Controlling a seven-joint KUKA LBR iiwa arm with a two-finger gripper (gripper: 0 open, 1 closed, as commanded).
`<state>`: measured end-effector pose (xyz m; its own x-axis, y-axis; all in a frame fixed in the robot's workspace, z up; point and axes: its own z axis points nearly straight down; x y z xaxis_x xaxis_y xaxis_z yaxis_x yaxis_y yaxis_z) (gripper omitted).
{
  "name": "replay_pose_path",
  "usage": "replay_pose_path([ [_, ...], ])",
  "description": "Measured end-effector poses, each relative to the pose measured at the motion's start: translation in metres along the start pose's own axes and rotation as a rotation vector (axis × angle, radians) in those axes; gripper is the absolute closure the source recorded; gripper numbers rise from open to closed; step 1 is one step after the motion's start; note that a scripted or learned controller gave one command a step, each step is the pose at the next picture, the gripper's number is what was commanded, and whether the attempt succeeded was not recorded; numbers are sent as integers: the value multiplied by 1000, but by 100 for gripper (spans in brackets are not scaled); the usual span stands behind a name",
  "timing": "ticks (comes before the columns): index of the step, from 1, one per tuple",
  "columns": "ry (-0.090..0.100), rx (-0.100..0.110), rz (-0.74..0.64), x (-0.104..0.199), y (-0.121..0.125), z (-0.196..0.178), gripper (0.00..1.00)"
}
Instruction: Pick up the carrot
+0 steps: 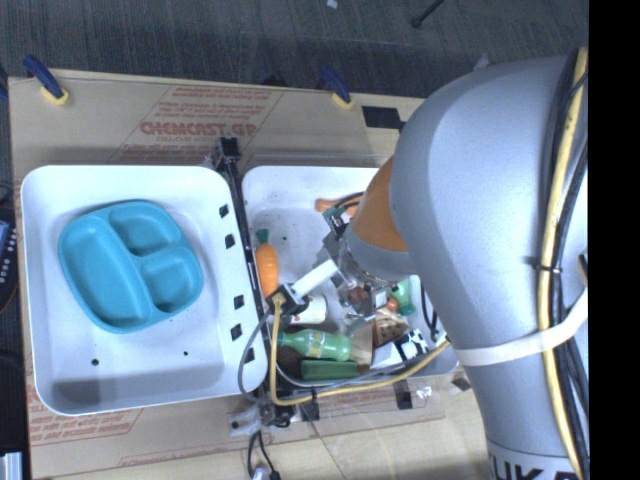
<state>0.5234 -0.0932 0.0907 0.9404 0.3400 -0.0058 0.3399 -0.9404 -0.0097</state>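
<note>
Carrot (267,268) lies in right bin (290,186) at 9 o'clock, against the left wall. Arm (480,248) bends in from 3 o'clock — gripper (352,290) low mid-bin, grip state unreadable.

Two shallow white bins sit side by side on a cardboard-covered bench (180,108). The left bin (45,298) holds a blue divided plate (128,263) in the left centre of the frame. In the right bin (290,183), the carrot (267,268) lies upright along the left wall, near the centre of the frame. Just to its right, the gripper (290,296) reaches down from the grey arm (490,238) filling the right side. Below the gripper a green bottle (318,345) lies on its side among other small items too cluttered to name
</note>
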Motion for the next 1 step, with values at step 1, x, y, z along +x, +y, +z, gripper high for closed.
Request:
replay_pose_path([
  [1, 3, 1, 37, 55, 16, -2, 0],
])
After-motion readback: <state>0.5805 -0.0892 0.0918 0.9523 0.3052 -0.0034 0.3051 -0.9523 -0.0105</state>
